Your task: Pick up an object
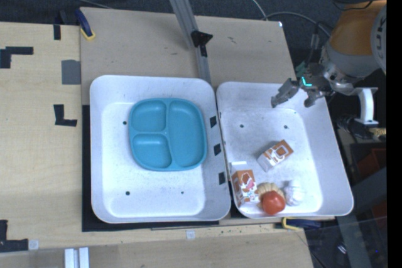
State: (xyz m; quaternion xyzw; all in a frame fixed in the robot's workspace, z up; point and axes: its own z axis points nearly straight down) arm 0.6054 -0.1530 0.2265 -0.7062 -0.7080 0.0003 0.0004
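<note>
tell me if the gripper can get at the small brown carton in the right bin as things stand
Probably yes. The gripper hangs open over the right bin's far end, and the brown carton lies alone on bare floor, apart from the tomato cluster.

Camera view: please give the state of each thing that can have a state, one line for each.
gripper: open, holding nothing, above the far edge of the right bin
blue tray: lying flat in the left bin, compartments bare
small carton: lying on its side in the right bin
snack packet: lying flat near the front
tomato: resting against the front wall
</note>
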